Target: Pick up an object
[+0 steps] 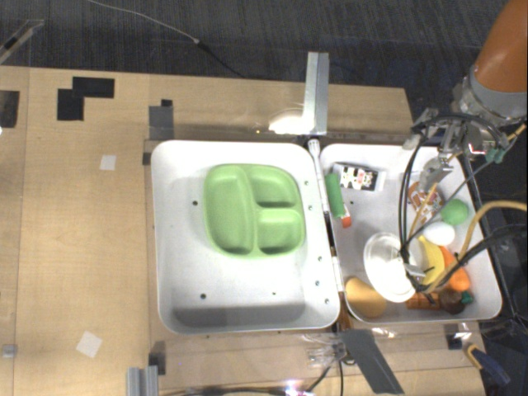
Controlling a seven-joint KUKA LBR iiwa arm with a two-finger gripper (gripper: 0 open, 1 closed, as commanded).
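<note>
The right bin [487,304] holds a jumble of small objects. A green marker with an orange tip [336,195] lies along its left wall, with a black and white card [360,177] beside it. A white bowl [388,267] sits in the middle and a tan rounded piece [365,296] at the front left. A green ball [454,213], a white egg [438,234], a yellow banana [430,259] and orange pieces [459,277] crowd the right side. My gripper [435,170] hangs over the bin's back right part, above the green ball and egg, with black cables looping below it.
The left bin [177,304] holds a green divided plate [253,209]. A metal post [317,93] stands behind the divide between the bins. Bare wooden bench [74,246] stretches to the left. The arm's orange band [505,48] is at the top right.
</note>
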